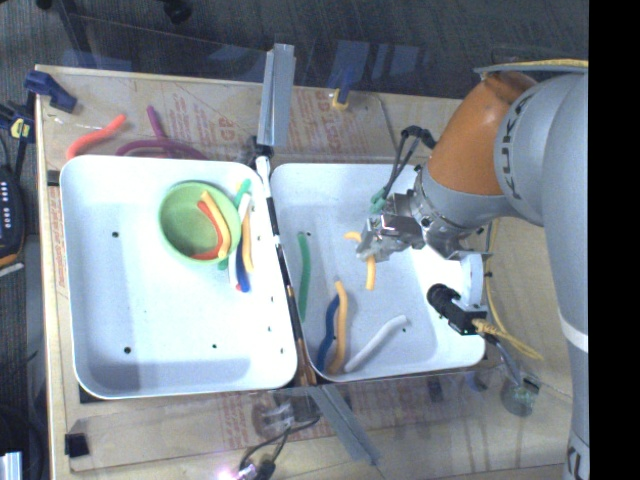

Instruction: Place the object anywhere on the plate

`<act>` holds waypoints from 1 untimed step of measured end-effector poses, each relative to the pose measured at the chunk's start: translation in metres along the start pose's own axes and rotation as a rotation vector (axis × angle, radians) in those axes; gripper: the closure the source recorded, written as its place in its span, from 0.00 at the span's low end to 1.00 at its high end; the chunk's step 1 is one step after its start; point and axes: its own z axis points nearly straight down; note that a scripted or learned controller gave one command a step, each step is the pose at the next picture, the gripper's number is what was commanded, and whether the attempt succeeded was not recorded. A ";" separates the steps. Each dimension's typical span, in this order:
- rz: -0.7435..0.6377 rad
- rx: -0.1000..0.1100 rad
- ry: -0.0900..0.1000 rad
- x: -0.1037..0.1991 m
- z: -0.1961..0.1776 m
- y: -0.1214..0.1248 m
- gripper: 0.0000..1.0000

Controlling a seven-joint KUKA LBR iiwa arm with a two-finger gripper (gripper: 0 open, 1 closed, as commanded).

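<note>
Holding several strips already: green plate (190, 220), upper middle of left bin (100, 348). Hovering over right bin (420, 353), near its centre: end effector (375, 243), yellow strip (369, 268) dangling beneath. Grip unclear, cannot tell. Pick step judged underway; next, lift and carry left to plate.
</note>
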 end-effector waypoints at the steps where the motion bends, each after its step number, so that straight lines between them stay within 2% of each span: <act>1: 0.000 0.000 0.000 0.000 0.000 0.000 0.00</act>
